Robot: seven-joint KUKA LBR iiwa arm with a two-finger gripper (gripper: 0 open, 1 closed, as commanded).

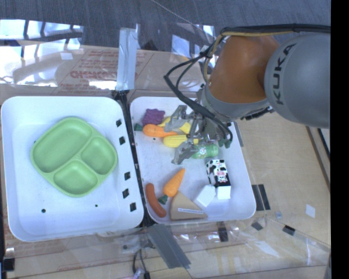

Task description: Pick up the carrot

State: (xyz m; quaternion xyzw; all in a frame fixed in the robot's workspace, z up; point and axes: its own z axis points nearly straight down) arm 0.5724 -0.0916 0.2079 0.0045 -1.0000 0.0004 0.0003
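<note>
Right bin: carrot, toys.

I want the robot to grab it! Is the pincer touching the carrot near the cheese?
Apart. The camera view shows bare white bin floor between the pincer and the carrot.

Table with two bins
Left white bin and right white bin sit side by side, touching.
</note>
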